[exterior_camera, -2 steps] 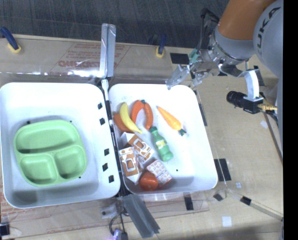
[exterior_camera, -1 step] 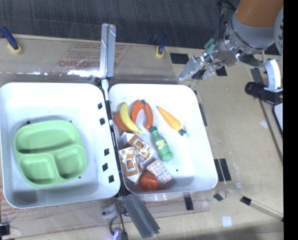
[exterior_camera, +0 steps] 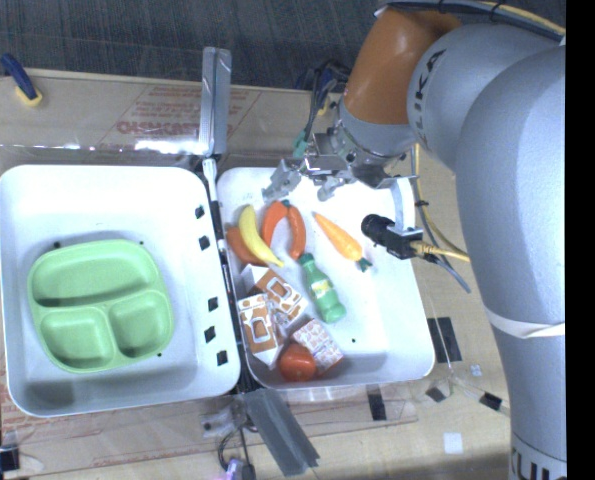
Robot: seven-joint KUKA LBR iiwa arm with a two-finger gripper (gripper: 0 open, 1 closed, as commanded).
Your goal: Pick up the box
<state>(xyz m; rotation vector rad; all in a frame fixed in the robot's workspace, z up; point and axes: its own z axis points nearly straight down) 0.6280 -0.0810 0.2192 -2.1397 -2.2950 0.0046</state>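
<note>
Orange-and-white patterned cardboard box [exterior_camera: 260, 326] lies wedged among neighbours, so the tool [exterior_camera: 307, 178], jaw state untellable, may snag the red tomato [exterior_camera: 296, 362].

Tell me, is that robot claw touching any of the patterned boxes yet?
Apart. The camera view shows the gripper at the right bin's far edge, while the boxes lie near its front, with the banana between.
</note>
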